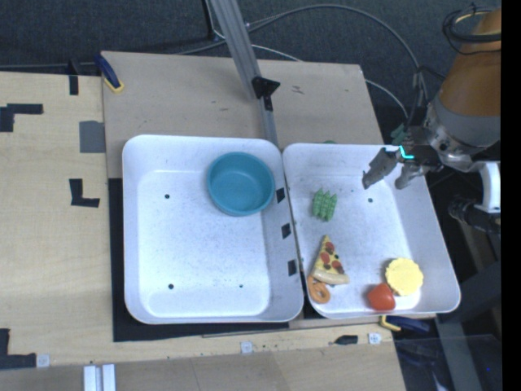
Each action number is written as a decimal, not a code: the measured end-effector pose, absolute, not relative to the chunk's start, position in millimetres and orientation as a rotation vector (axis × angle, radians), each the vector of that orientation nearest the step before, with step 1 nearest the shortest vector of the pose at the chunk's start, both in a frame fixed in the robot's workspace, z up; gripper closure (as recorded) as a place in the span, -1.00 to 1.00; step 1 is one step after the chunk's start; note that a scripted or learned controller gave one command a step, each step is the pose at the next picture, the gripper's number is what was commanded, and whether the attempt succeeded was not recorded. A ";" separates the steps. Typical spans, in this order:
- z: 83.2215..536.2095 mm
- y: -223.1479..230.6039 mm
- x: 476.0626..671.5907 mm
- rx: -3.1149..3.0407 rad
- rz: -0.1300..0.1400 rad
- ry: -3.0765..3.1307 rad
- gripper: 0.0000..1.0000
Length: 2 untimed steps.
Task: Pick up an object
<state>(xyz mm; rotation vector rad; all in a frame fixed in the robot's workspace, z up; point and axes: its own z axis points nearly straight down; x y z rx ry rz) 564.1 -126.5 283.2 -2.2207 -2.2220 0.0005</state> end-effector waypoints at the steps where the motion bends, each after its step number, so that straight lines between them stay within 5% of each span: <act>1: 283.2 -126.5 564.1 -2.221 0.001 -2.222 -1.00; 2: 241.3 -127.1 563.1 -2.219 0.003 -2.220 -1.00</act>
